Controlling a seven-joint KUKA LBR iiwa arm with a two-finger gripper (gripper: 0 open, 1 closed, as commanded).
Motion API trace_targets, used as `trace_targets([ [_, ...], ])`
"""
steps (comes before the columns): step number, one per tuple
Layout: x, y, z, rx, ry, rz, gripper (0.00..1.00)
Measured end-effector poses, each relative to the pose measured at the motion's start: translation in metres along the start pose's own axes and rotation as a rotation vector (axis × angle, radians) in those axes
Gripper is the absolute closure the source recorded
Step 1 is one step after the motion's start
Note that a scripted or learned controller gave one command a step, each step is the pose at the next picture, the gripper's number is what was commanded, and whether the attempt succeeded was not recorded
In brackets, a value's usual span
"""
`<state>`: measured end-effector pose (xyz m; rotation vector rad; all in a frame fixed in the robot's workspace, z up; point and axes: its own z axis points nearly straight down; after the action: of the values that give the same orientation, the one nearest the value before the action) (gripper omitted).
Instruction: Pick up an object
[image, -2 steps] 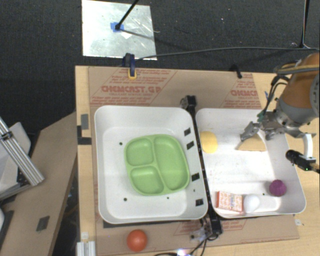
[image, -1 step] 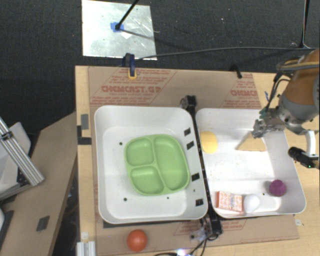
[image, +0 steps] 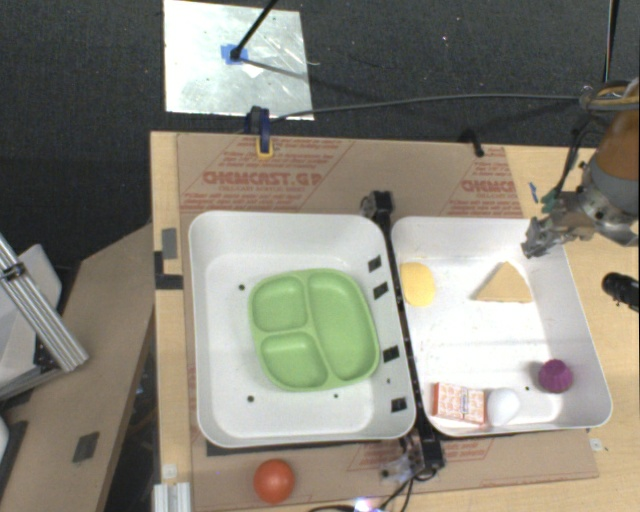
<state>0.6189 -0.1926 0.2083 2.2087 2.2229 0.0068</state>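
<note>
The right bin (image: 470, 345) holds a yellow round piece (image: 418, 284) at its left, a tan wedge (image: 503, 285) near its far right, a purple ball (image: 555, 376) at the near right, and a red-and-white packet (image: 460, 402) beside a white ball (image: 503, 406) at the near edge. My gripper (image: 540, 240) hangs at the bin's far right edge, just above and to the right of the tan wedge, touching none of the objects.
The left bin (image: 215, 300) holds a green divided plate (image: 312, 328). An orange ball (image: 273, 480) lies on the bench in front of the left bin. A metal rail (image: 40, 320) stands at the far left.
</note>
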Motion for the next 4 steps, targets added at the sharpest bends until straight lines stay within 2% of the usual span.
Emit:
trace_targets([
  [1,0.000,0.001,-0.013,0.004,0.001,0.000,1.00],
  [4,0.148,-0.026,-0.026,0.007,0.005,-0.003,1.00],
])
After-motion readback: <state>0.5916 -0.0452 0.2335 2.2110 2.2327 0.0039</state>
